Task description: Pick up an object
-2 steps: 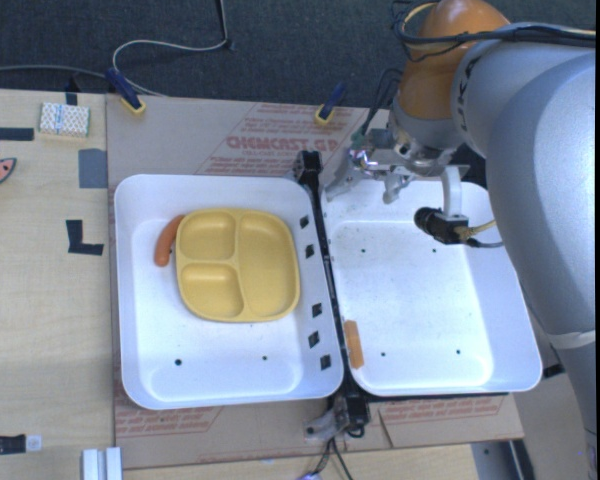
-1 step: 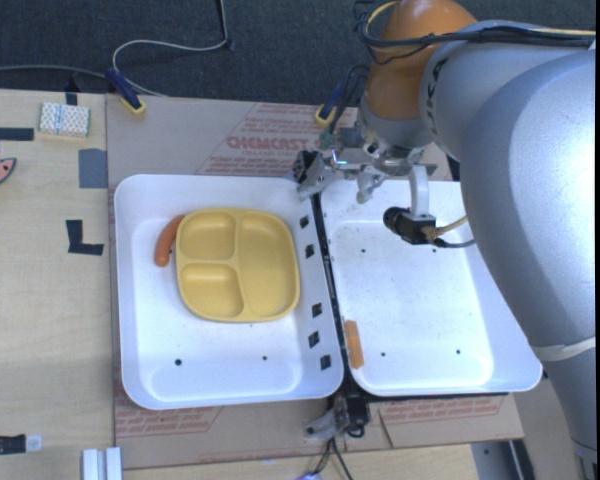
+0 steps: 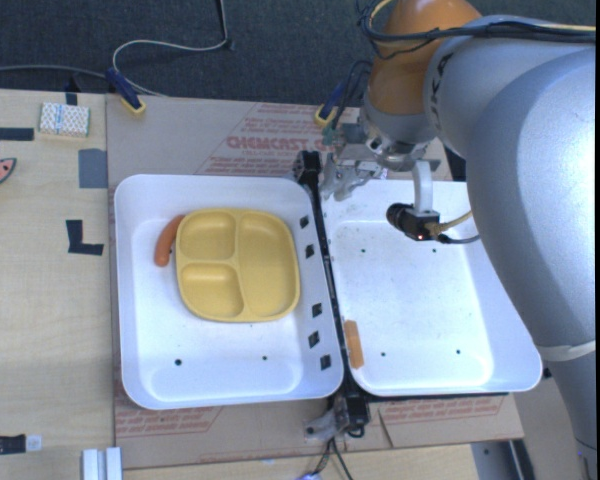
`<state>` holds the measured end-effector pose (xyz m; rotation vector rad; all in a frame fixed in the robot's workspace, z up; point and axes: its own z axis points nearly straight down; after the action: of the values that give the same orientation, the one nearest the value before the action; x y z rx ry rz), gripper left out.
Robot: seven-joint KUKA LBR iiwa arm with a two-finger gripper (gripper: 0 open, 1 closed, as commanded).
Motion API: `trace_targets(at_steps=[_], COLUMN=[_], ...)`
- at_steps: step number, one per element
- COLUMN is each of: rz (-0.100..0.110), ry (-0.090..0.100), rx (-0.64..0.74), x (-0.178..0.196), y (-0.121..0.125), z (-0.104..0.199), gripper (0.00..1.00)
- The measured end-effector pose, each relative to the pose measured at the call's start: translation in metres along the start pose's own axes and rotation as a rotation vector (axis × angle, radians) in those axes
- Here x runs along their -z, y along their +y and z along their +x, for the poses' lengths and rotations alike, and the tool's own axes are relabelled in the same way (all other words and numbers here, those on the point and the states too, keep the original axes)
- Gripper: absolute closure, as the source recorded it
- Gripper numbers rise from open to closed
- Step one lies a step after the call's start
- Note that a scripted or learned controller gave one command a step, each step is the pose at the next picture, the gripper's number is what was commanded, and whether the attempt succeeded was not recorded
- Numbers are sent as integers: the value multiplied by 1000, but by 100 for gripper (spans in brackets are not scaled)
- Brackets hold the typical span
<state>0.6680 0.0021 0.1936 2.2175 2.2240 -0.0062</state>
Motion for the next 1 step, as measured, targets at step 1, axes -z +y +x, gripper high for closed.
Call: trace_targets(at_steps=[1], rz=[0], ry=[-1], rx=[0], x=[0], y=[0], z=[0], gripper=[0])
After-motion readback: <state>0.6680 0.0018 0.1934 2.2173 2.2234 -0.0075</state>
